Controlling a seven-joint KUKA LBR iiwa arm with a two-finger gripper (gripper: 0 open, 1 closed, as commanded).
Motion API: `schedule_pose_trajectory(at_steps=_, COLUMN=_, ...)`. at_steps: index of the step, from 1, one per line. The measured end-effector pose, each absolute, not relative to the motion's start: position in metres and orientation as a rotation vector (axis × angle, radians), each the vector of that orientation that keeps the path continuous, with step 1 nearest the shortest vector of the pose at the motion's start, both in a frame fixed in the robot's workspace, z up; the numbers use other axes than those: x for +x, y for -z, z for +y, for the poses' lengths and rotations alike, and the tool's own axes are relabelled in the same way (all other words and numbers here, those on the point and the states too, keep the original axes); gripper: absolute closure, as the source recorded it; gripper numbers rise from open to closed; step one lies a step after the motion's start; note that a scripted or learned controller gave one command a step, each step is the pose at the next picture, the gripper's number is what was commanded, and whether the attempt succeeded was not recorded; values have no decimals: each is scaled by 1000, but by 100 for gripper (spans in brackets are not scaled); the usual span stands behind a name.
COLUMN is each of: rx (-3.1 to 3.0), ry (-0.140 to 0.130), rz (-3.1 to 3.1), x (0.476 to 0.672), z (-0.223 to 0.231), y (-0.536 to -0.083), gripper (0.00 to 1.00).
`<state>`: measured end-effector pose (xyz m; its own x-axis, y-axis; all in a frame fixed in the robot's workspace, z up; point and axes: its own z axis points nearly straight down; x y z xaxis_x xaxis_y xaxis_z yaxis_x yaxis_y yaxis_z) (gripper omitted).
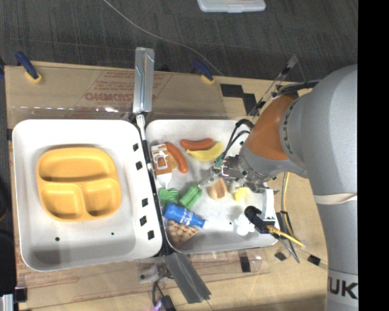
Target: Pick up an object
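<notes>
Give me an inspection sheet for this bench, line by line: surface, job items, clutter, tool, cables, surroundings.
Surface: wooden bench bearing two shallow white bins, left bin and right bin.
Job's things: in the right bin, two sausages, banana, green pieces, blue item, waffle-like piece, small box.
Clutter: yellow divided tray in the left bin.
Tool: tool low over the right bin's right half, near a tan piece; finger state unclear.
Cables: black cables along the wrist; thin wire across the floor above.
Surroundings: dark carpet, blue clamps, white object at the top edge.
</notes>
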<state>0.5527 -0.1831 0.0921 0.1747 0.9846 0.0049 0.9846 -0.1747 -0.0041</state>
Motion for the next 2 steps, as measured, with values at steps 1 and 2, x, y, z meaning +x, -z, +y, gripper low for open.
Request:
schedule_pose_trajectory(at_steps=1, rx=-2400, ry=-2, rz=-2016, x=553, z=-184, y=-101, gripper=100)
schedule_pose_trajectory(at_steps=2, rx=-2554, ry=9, rz=-1829, x=608, z=-83, y=-195, gripper=100)
